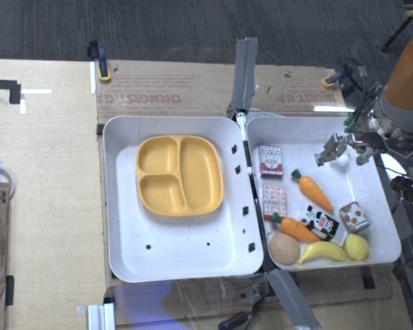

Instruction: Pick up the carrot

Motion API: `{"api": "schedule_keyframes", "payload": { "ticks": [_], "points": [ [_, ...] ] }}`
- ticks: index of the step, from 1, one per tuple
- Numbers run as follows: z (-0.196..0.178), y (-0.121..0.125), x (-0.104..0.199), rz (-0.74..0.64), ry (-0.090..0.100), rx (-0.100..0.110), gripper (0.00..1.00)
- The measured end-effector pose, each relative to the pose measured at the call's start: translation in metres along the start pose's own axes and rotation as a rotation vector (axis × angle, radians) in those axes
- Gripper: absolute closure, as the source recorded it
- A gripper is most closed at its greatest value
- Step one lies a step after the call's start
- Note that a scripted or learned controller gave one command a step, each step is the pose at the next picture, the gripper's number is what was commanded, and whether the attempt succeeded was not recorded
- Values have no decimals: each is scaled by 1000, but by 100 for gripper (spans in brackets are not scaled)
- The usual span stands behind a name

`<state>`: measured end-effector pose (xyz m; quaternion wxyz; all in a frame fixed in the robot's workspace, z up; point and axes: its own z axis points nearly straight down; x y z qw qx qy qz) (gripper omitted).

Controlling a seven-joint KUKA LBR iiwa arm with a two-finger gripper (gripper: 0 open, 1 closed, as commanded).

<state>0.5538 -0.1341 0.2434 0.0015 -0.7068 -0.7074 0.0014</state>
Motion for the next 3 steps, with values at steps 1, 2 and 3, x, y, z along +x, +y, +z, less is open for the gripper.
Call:
{"api": "schedule_keyframes", "payload": {
  "ticks": [1, 2, 3],
  "points": [
    [152, -31, 22, 63, 0, -3, 0],
    [102, 47, 42, -44, -1, -3, 0],
    [111, 61, -44, -316, -2, -4, 0]
  ]
}}
